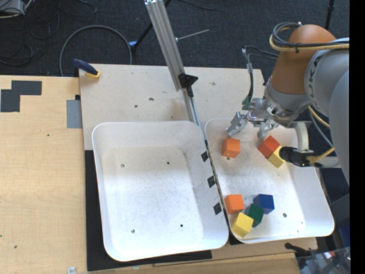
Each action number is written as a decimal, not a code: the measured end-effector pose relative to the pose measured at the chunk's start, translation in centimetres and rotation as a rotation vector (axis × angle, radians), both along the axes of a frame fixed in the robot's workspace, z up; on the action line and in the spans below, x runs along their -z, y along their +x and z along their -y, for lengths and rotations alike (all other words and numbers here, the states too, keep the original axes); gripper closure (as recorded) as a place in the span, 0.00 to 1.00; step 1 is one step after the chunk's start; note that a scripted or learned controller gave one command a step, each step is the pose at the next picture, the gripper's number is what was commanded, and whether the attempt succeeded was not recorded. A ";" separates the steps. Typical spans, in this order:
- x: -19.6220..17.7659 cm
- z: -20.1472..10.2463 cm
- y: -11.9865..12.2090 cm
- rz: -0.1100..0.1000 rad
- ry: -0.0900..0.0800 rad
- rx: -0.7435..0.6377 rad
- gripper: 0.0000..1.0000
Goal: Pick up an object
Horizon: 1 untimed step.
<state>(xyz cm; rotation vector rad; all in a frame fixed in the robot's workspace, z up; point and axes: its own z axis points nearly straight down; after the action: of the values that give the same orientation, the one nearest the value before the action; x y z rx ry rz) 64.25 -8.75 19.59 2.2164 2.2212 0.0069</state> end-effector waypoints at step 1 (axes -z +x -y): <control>0.6 -1.0 -5.2 -0.013 0.001 0.006 0.00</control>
<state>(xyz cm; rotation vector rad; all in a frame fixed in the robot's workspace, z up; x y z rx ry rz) 59.10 -7.77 19.00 2.2300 2.2210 -0.0062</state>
